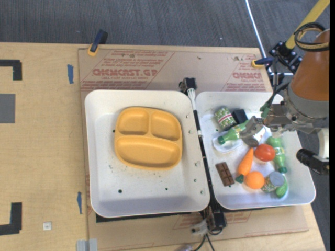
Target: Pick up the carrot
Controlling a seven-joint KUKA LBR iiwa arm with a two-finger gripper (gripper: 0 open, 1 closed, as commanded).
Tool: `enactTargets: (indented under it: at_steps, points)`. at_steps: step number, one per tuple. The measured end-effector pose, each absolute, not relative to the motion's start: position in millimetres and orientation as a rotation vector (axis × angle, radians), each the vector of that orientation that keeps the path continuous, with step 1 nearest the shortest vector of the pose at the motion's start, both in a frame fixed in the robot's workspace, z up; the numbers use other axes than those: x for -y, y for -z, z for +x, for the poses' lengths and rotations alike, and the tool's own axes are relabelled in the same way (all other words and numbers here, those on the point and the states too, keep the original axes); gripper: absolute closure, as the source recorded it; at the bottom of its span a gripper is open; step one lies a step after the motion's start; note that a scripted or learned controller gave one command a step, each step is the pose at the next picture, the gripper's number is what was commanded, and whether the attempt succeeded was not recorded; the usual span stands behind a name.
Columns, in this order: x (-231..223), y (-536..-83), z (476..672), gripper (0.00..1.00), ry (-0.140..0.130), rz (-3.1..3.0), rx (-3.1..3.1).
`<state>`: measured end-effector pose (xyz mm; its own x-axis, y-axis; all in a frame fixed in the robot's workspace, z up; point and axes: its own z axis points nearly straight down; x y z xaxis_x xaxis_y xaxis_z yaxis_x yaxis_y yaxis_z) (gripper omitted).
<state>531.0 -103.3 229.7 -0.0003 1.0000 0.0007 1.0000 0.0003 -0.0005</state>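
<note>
You're in the approach step: nothing grasped yet. The gripper (pixel 255 131) hangs over the right bin (pixel 306 192), just left of the tomato (pixel 265 152) and above the green bottle (pixel 230 136). You can't tell from this angle whether it's open or closed. The carrot (pixel 245 163) lies tilted in that bin, near side of the gripper, touching the tomato, with the orange (pixel 255 180) just beside it. Next move, I'd judge: shift nearer, align with the carrot's axis, descend without catching the neighbours.
</note>
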Motion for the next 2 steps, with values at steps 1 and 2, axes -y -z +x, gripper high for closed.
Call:
enactTargets:
  at_steps: [1,2]
  points:
    - [125,-124,506.1,0.0,0.002,-1.972,2.448]
    - [119,-87,509.8,0.0,0.001,-1.715,2.637]
